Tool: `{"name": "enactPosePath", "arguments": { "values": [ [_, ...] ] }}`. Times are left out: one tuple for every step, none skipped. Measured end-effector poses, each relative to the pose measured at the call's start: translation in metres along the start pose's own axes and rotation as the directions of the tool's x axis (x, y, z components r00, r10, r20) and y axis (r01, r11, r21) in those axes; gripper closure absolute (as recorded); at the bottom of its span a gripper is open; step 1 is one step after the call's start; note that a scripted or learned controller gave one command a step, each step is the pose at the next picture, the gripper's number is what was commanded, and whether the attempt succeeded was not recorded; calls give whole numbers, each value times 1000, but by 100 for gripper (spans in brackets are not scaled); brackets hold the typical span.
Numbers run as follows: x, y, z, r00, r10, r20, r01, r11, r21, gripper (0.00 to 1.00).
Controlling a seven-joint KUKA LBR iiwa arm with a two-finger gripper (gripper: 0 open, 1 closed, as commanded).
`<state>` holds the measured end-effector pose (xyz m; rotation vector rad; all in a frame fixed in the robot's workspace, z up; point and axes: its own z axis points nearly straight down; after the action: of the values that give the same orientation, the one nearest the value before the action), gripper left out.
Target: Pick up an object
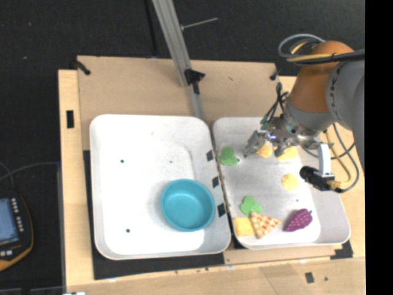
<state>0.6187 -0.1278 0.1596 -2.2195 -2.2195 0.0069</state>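
Two smooth white bins (110,165); one round teal bowl (187,204)

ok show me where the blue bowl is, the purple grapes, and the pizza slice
blue bowl (184,205): camera view, on its inner floor.
purple grapes (298,219): camera view, middle of the bunch.
pizza slice (264,225): camera view, middle of its topping face.

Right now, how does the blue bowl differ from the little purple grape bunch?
The blue bowl is far larger than the purple grape bunch. The bowl is a smooth round hollow; the grapes look bumpy and tapered. The bowl sits in the left bin, the grapes in the right bin among other small toys. Both lie untouched, away from the pincer.
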Motion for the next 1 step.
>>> {"name": "enactPosePath", "arguments": {
  "values": [
    [-1,-1,53,1000,1,0,-1,1000,-1,0]
  ]
}}
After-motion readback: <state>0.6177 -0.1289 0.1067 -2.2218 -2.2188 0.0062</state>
